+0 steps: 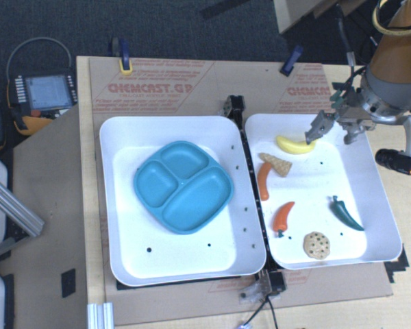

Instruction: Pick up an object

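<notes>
At the near edge of the right bin [387, 232] lies a round cookie [317, 245], close to the front wall. Just beyond it a red pepper [283, 216] lies at a slant, and to its right a dark green chili [345, 212] rests well apart from the others. Farther back, an orange carrot [263, 181] lies lengthwise near the bin's left wall, its far end touching a tan waffle cone [277, 163]. Beyond the cone a yellow banana [294, 144] lies across the far part of the bin.

The left bin [116, 184] holds a blue divided plate [183, 186] with three compartments, sitting roughly in the middle and turned at an angle.

The gripper [337, 128] hangs over the far right corner of the right bin, reaching in from the right on the grey arm [390, 88] with its orange band [396, 53]. Its two fingers [320, 127] are spread apart and grasp nothing; the left one sits just beside the banana's right end, though contact cannot be judged.

Both bins rest on a brown cardboard-covered worktop [192, 88] printed with red lettering. A yellow clamp [125, 63] and a blue clamp [290, 60] grip its far edge. Off to the far left, a control pendant [46, 91] with a small screen lies beside the worktop.
</notes>
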`<move>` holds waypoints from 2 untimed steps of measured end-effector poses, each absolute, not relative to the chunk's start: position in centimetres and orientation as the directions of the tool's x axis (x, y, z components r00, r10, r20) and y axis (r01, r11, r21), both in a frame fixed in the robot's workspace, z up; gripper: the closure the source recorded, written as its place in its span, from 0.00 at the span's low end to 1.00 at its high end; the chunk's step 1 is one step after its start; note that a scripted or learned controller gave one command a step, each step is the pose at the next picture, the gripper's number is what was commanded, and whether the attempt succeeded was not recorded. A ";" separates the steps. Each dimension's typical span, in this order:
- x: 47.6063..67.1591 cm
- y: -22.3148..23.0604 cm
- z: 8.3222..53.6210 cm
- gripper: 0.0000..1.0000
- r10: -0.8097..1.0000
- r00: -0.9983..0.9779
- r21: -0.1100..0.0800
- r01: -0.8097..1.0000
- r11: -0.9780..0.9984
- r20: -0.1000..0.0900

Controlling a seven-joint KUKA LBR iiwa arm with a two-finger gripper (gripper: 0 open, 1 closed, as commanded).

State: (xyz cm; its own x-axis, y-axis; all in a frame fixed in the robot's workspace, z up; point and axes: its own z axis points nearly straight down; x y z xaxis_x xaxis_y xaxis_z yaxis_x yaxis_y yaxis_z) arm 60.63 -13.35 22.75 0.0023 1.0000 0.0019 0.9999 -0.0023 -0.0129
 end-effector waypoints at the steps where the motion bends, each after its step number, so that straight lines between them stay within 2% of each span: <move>1: 60.9 -13.3 23.4 0.00 1.000 0.000 0.000 1.000 0.000 0.000; 2: 60.3 -12.4 18.1 0.00 1.000 0.000 -0.007 1.000 0.000 0.002</move>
